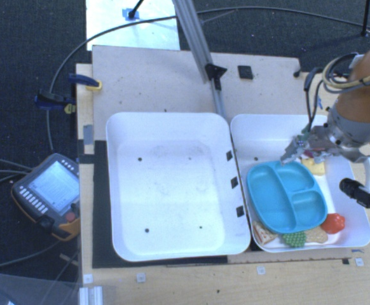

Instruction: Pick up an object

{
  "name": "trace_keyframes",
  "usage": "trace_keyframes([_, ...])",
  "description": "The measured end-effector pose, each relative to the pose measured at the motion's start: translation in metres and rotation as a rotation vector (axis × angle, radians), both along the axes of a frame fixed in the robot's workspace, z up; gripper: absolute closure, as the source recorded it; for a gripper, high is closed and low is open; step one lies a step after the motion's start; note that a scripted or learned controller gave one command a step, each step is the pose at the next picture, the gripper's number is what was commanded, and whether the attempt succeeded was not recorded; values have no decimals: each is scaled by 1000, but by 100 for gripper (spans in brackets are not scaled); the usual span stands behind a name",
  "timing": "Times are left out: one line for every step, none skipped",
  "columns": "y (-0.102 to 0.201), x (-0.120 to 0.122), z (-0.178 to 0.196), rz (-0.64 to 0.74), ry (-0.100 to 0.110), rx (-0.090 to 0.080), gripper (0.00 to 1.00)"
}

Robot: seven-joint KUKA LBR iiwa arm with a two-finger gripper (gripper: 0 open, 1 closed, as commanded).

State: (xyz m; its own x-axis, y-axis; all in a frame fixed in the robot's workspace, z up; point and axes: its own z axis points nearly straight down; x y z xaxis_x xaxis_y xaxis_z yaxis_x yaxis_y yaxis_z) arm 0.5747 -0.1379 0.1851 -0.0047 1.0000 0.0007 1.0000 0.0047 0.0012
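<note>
A blue divided plate lies tilted in the right bin, taking up most of its floor. Around its near edge lie a red tomato-like toy, a green round toy, a tan cracker-like piece and a sandwich-like toy. A pale yellow toy sits by the plate's far right rim. My gripper hangs low over the far part of the right bin, just beyond the plate's far rim and beside the yellow toy. Nothing shows between its fingers.
The left bin stands beside the right one, joined by black clips. A metal pole slants over the bench's far side. A teach pendant and cables lie on the floor at left. The arm enters from the right.
</note>
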Motion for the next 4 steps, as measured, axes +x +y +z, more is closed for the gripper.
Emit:
trace_keyframes([-7, 2, -44, -3, 3, -1, 0])
trace_keyframes([-6, 4, -81, -2, -4, -1, 0])
trace_keyframes([-6, 4, -72, -2, -4, -1, 100])
trace_keyframes([-15, 10, -22, -1, -3, -2, 100])
